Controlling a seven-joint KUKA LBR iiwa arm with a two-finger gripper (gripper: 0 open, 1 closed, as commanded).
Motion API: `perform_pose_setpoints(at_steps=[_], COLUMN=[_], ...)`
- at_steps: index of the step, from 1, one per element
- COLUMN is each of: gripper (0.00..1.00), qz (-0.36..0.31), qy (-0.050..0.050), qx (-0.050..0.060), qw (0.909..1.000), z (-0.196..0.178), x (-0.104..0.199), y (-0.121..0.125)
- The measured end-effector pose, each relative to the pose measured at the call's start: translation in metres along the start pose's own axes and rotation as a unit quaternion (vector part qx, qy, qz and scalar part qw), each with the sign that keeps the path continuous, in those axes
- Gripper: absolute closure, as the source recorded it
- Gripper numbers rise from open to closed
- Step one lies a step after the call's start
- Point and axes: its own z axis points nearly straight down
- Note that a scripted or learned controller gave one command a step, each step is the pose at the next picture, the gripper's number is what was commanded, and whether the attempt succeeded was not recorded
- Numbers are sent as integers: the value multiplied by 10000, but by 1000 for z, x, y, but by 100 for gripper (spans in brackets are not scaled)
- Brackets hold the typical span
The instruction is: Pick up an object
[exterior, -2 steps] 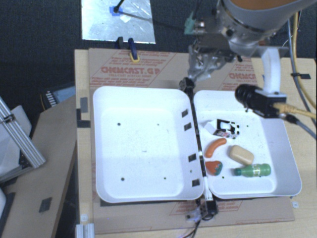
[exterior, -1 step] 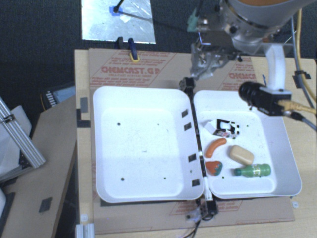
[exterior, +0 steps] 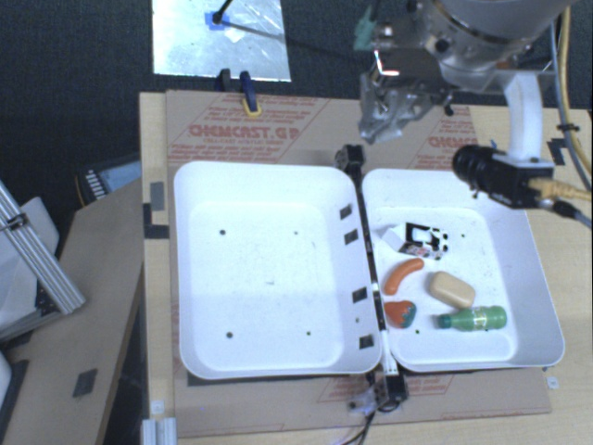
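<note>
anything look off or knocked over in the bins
Nothing looks spilled or damaged. The green plastic bottle lies on its side in the right white bin, near the tan oval block, the orange sausage-shaped toy, a red and teal rounded toy and a black and white patterned item. All are loose, none stacked.

A robotics lab: white bins [exterior: 269, 179] on cardboard-covered bench [exterior: 278, 123], aluminium framing [exterior: 37, 258].
</note>
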Motion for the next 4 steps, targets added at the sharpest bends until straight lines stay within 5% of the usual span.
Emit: perform_pose_setpoints(at_steps=[1, 2, 4], gripper=[100, 100, 100], qz=[-27, 52, 13], qy=[4, -17, 0], qx=[-9, 47, 2], qw=[10000, 10000, 10000], z=[-11, 37, 12], x=[0, 12, 11], y=[0, -17, -15])
